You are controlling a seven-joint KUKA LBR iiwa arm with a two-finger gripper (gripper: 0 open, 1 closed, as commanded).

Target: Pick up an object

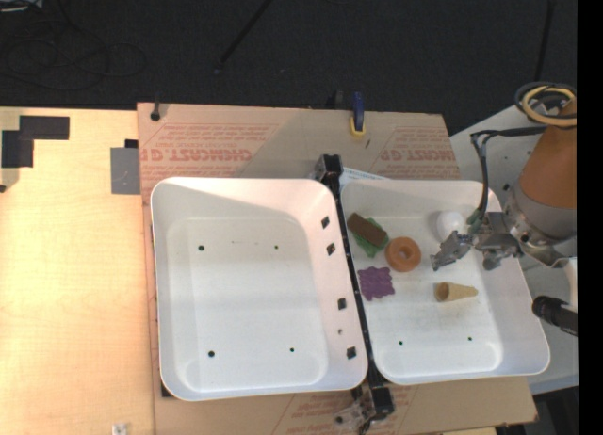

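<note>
- My arm, grey with the orange band, comes in from the right, and my tool hangs low over the right bin, near its upper right part.
- My tool's fingers look slightly spread with nothing between them; they point toward the left, into the bin.
- Just up and to the left of the tool lies a small white rounded object, close beside it; I cannot tell whether they touch.
- Below the tool, apart from it, a tan cone lies on its side on the bin floor.
- To the left of the tool sits an orange ring, flat on the floor.
- Further left, a brown and green piece lies near the bin's left wall, and a purple flat piece lies below it.
- The left bin stands beside the right one, their walls touching along the middle.
- Both bins rest on cardboard on the desk.
</note>
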